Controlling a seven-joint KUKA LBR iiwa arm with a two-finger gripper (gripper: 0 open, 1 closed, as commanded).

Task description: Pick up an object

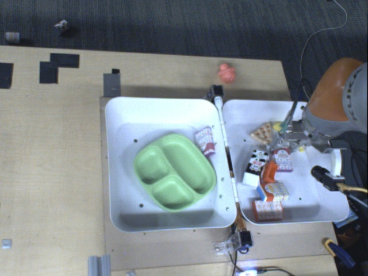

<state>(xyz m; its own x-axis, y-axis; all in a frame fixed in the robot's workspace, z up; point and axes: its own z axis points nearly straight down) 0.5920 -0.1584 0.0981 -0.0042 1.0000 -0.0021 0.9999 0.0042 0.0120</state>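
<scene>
Right bin (322, 211) holds the jaws (283, 144), openness unclear, just above an orange packet (268, 171).

bench (52, 165): pale wood, black tape patches (58, 66) | floor (161, 10): dark grey carpet | light: even

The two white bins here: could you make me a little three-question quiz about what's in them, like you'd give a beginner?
1. True or false: the green plate lies in the left bin.
2. Which bin is the tool over? A) left B) right
3. Fill in: the small pink thing lies on the ____, beyond the bins.

Key: 1 true; 2 B; 3 bench.
</scene>
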